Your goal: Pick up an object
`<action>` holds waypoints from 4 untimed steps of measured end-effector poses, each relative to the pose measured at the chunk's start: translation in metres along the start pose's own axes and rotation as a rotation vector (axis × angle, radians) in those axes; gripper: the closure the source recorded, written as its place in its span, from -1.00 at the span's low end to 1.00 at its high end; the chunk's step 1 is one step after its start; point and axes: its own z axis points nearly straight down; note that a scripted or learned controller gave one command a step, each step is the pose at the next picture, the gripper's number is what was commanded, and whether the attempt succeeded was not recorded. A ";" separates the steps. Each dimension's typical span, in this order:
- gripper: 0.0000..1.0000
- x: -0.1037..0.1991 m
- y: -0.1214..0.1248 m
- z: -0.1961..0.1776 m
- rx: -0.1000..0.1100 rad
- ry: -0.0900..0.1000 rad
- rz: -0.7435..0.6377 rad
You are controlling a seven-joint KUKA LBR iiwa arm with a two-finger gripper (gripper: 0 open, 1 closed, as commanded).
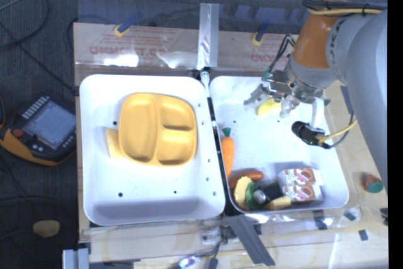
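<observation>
My gripper (271, 102) hangs low over the far part of the right bin (327, 167), fingers spread to either side of a small yellow object (267, 108). Whether the pads touch it I cannot tell, and it looks to rest on the bin floor. An orange carrot (227, 152) with a green top lies along the bin's left wall. At the near end lie a red-orange piece (247, 177), a green item (255, 196), a black item (272, 191), a yellow piece (281, 201) and a red-and-white carton (301, 184).
The left bin (101, 198) holds a yellow divided tray (157, 128). A black cable end (306, 131) dangles from the arm just right of the gripper. The grey arm with its orange band (315, 41) fills the far right. A handheld pendant (41, 129) lies left of the bench.
</observation>
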 end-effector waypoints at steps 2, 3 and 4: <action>1.00 -0.040 0.044 0.028 -0.011 0.001 -0.253; 1.00 -0.011 -0.020 0.052 -0.020 -0.003 -0.437; -1.00 -0.010 -0.021 0.054 -0.016 -0.001 -0.438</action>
